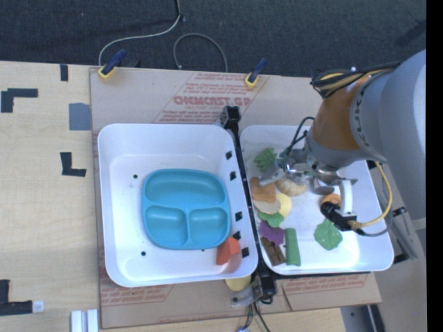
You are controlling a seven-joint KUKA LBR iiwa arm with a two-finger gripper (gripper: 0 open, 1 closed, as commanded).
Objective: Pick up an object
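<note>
The grey arm, orange band above its wrist, reaches in from the right over the right bin, its gripper low over a heap of toy food. Whether its jaws are spread or closed cannot be told from this slanted view; nothing is seen pinched between them. A pale bread-like piece lies right under the gripper, touching or nearly so. Just left of the gripper sits a green leafy piece. Below and left of it lie a tan round piece, a yellow piece, a light green piece and a purple piece. Farther below stand a brown stick and a green stick, side by side. Below and right of the gripper are a small orange piece and a green lump. Well to the left, in the left bin, rests a blue divided plate, with an orange-red piece at its lower right corner.
</note>
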